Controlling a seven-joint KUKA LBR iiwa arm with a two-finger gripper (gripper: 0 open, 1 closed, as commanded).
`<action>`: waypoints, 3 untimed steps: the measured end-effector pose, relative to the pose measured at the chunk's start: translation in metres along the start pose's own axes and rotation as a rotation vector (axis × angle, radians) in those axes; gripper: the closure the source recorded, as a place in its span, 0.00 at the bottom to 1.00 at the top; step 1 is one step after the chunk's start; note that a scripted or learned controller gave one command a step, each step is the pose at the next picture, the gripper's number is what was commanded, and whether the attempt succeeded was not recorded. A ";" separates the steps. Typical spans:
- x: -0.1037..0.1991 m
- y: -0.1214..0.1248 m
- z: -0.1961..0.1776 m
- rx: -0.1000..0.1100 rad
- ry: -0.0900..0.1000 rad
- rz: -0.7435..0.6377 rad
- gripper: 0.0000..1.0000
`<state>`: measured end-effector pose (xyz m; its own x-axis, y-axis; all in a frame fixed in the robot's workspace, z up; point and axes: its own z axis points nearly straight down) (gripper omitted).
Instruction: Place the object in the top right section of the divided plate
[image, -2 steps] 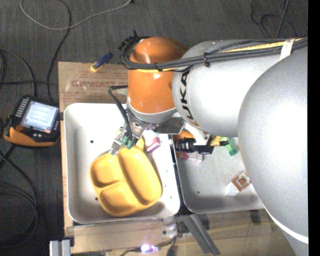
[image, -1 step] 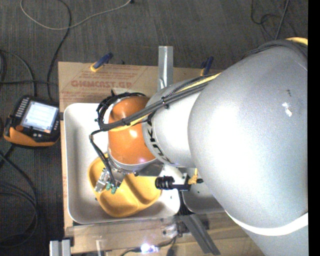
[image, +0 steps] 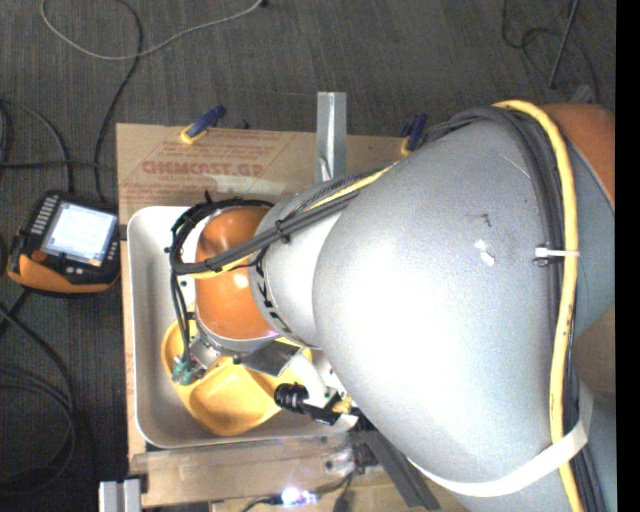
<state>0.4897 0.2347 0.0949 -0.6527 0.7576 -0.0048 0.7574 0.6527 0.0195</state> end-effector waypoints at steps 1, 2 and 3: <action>-0.044 -0.037 -0.281 0.020 0.000 0.071 1.00; -0.004 -0.009 -0.145 0.020 0.010 -0.478 1.00; 0.004 -0.006 -0.011 0.019 0.009 -0.252 1.00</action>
